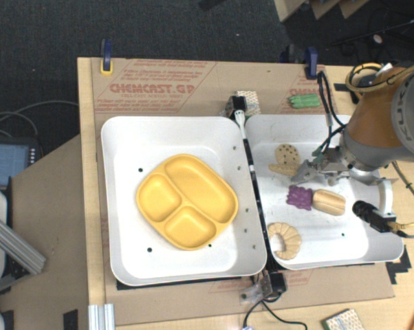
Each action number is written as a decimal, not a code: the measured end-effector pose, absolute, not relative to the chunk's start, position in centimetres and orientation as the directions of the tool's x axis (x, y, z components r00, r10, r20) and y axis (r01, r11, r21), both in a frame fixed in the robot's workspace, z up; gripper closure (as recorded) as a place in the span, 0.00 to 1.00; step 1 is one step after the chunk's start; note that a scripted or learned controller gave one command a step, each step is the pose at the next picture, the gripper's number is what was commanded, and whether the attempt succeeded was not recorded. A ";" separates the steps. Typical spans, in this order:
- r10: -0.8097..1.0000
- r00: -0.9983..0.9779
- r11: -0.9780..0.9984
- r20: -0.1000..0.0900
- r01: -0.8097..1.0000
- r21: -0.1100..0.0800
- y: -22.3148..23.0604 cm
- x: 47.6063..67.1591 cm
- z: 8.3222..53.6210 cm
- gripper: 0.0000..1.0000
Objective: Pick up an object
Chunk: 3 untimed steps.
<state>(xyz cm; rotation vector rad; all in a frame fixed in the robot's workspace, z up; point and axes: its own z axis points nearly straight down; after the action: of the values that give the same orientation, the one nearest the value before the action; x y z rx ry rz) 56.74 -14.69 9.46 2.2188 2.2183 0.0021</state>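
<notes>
Two white bins sit side by side; over the right bin, the claw, grip state unclear, hovers just above-right of the purple grapes.

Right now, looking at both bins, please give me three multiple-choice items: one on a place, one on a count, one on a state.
1. Where does the yellow divided plate lie?
A. In the left bin
B. In the right bin
C. On the board outside the bins

2. How many compartments does the yellow divided plate have?
A. Two
B. Three
C. Five

3. How does the purple grape toy stand to the tan cylinder?
A. It lies on top of it
B. It lies right beside it, on its left
C. It lies in the other bin

Key: 1 A, the plate rests inside the left bin. 2 B, three hollows show in it. 3 B, the two lie side by side in the right bin, below the gripper.
</notes>
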 end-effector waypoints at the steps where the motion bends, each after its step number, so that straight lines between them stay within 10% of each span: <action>1: 1.000 -0.001 0.001 0.005 1.000 -0.009 -9.7 49.5 8.4 0.00; 2: 1.000 -0.001 0.001 -0.003 1.000 0.004 -11.5 52.9 8.5 0.00; 3: 1.000 0.001 -0.001 -0.003 1.000 0.004 -11.4 52.8 9.5 1.00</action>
<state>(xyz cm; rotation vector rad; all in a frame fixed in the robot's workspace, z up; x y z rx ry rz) 52.80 -11.44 9.47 2.2190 2.2172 0.0017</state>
